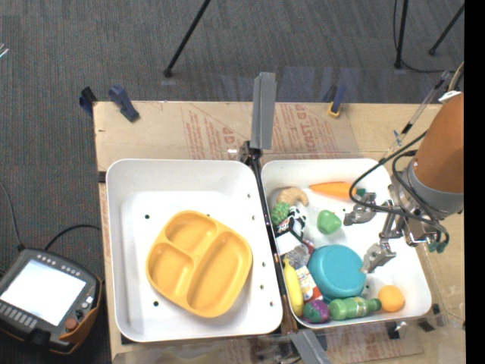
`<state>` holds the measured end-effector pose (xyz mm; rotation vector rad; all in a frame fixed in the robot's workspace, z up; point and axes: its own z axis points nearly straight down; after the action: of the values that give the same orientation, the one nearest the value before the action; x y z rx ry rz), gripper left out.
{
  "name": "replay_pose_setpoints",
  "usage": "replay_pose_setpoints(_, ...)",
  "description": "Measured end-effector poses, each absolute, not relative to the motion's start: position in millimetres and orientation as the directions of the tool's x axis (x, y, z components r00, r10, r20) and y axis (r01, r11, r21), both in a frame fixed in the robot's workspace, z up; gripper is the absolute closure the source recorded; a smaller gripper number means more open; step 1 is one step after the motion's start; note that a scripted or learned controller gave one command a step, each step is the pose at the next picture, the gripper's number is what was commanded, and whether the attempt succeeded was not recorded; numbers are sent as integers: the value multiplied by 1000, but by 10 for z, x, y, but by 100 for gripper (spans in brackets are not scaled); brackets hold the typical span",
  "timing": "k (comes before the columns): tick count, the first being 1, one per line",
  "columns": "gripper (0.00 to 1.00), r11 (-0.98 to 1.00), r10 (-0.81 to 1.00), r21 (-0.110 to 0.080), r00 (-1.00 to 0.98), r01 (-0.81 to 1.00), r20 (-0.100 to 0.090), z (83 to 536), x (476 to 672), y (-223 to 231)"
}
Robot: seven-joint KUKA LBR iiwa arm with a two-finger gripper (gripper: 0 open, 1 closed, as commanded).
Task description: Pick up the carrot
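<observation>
On the far left, a teach pendant (47, 298) with a pale screen lies on the dark carpeted floor (91, 36), beside the plywood tabletop (174, 131). The left bin (125, 180) carries a yellow divided plate (199, 262) and nothing else of note. Across the divider, the right bin (420, 279) is crowded: a banana (292, 288) along its left wall, a teal bowl (336, 271) turned over near the middle, a small green piece (329, 221) above it, and an orange ball (391, 299) in the near corner. The carrot (333, 190) lies flat near the bin's far wall, tip toward the left, apart from the green piece. The pincer (369, 236) hangs over the bin's right half with its fingers spread and nothing between them, to the right of the carrot and nearer the bowl. The risk, as I judge it, is a descent from here landing on the bowl's rim or the green piece rather than the carrot; the carrot's tapered, smooth shape could also slip out of a closing grip, and the far wall leaves little room for a finger behind it. Tripod legs (193, 25) stand on the carpet behind.
</observation>
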<state>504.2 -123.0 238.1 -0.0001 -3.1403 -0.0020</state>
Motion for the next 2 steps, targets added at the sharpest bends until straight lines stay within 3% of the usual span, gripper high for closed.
replay_pose_setpoints(1,0,1000,5,-3,-1000,5,-13,1228,4797,-1865)
replay_pose_setpoints(2,0,977,215,1,-976,215,-15,1202,4820,-2096)
